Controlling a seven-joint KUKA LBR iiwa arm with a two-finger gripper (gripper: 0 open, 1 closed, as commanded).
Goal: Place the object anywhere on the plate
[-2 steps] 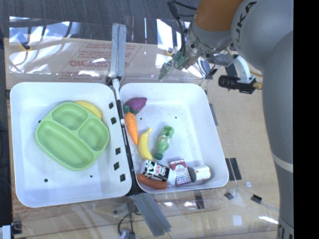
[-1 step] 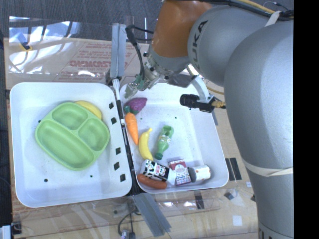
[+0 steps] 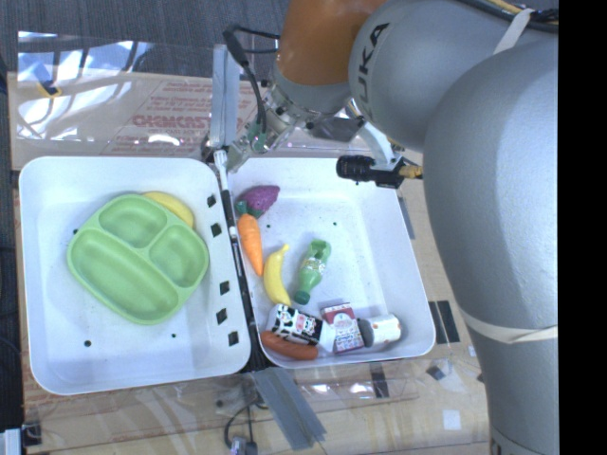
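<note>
Fingers (image 3: 220,154) unreadable above bins; green plate (image 3: 138,257) left, carrot (image 3: 250,243), banana (image 3: 275,274) right.

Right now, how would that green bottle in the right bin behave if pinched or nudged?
The green bottle lies on its side, so a nudge would likely roll it toward the banana. It looks like smooth, rigid toy plastic: probably light and a bit slippery. Its rounded body may squirt out of a loose pinch.

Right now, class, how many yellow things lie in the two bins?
2. A banana lies in the right bin, beside the carrot. Another yellow thing lies in the left bin, partly hidden behind the green plate.
</note>
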